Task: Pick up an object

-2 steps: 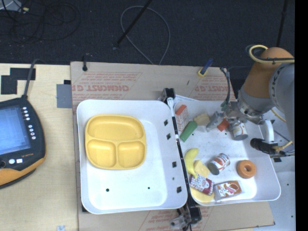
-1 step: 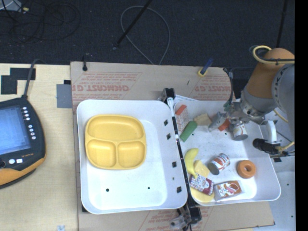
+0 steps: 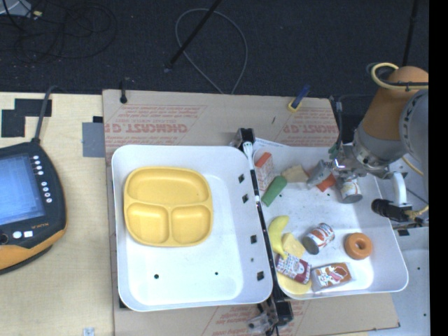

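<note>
My gripper [image 3: 333,174] hangs low over the back of the right bin [image 3: 388,271], reaching in from the right under the orange-banded wrist. A small red-orange item [image 3: 324,183] lies right at its tip; I cannot see whether it is held. Just right of it is a silvery cylinder [image 3: 351,190]. Loose objects in this bin: a green bar [image 3: 274,190], a tan block [image 3: 295,173], a red and white carton [image 3: 263,169], a yellow banana [image 3: 278,231], a red and white can [image 3: 321,237], an orange donut [image 3: 359,246] and two snack packets [image 3: 330,276].
The left bin [image 3: 140,278] holds a yellow divided plate [image 3: 168,206]. A black ridge [image 3: 255,208] separates the two bins. A tablet-like pendant [image 3: 24,201] lies on the bench at the far left. Cables trail over the dark floor behind.
</note>
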Tool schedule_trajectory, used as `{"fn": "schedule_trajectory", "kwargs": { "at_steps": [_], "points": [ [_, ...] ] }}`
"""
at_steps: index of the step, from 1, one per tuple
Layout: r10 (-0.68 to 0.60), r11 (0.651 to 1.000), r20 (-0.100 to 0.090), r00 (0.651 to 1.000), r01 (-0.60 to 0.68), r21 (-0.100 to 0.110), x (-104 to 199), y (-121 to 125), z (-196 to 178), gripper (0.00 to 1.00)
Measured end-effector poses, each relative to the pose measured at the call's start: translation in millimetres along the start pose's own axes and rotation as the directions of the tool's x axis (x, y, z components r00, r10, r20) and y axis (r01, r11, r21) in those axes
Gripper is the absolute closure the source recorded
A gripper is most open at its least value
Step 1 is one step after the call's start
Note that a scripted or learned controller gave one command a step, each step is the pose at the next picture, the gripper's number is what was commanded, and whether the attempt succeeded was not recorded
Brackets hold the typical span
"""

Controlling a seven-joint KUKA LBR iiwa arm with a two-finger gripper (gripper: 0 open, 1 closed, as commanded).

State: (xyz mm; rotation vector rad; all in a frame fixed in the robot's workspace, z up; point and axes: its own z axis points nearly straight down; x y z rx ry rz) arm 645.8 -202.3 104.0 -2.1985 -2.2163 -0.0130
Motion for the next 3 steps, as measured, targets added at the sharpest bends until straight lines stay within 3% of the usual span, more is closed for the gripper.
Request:
{"fn": "schedule_trajectory", "kwargs": {
  "at_steps": [2,3],
  "points": [
    [-0.006,1.000,-0.004,1.000,0.006,-0.002,3.3,2.1,16.0,0.00],
    [0.004,1.000,0.016,1.000,-0.004,-0.004,51.5,-1.3,18.6,0.00]
  ]
}}
